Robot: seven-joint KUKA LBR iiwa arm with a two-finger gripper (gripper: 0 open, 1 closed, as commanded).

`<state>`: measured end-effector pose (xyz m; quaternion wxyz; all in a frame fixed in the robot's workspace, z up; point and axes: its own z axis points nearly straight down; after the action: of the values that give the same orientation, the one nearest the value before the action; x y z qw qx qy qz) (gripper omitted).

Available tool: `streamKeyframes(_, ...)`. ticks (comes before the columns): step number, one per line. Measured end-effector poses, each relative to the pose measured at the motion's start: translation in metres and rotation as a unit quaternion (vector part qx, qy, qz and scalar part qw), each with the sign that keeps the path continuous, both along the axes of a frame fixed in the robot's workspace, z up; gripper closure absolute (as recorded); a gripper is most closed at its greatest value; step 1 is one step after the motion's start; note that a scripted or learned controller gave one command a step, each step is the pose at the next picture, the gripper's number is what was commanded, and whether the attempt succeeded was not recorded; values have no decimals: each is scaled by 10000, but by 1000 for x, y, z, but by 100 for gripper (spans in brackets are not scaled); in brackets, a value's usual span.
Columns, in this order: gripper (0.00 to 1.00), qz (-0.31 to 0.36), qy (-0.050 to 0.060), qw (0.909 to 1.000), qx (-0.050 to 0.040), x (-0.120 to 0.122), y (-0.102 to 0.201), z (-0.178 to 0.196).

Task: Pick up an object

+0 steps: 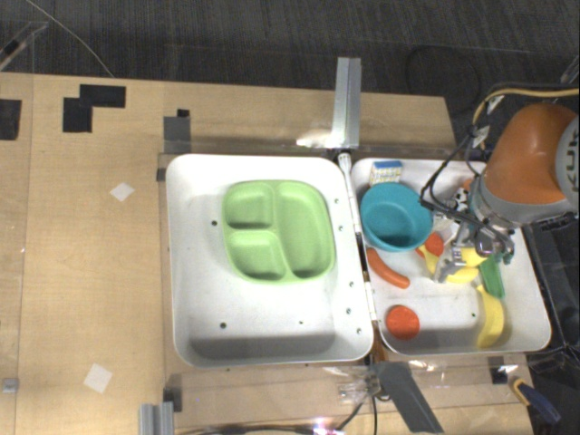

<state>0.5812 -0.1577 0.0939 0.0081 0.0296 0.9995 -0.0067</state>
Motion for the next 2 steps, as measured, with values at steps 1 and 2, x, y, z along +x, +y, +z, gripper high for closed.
streamKeyframes(1,0,-67,-22,10000,-54,-5,6,1)
streamKeyframes(2,0,-67,-22,9999,-83,-7,8,1)
